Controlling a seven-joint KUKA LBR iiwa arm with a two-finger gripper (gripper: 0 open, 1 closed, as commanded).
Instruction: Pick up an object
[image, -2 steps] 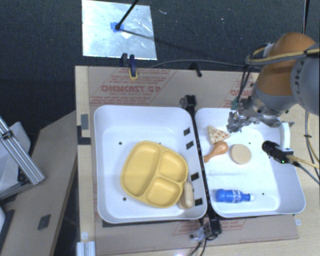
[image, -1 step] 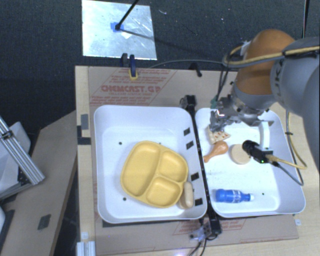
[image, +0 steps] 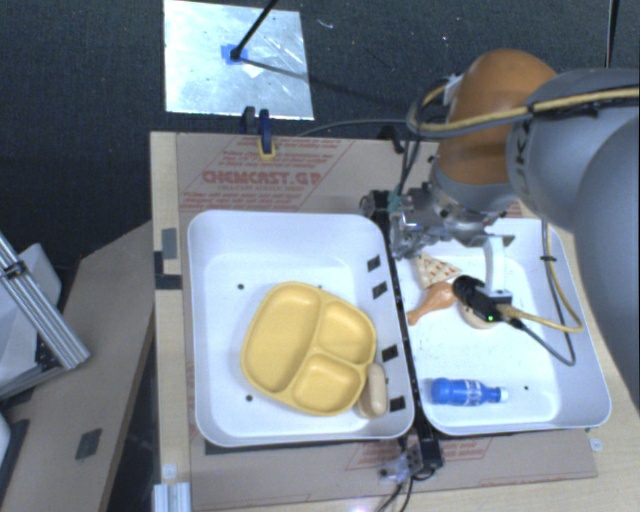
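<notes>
Where claw (image: 432, 240) hangs, cone (image: 436, 268) just beneath.

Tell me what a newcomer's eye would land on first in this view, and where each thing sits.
The big grey arm with its orange band crowds the upper right, reaching down over the right bin. Next comes the yellow divided tray, lying in the middle of the left bin with a small tan piece against its lower right corner. In the right bin, a blue bottle lies on its side near the front.
</notes>
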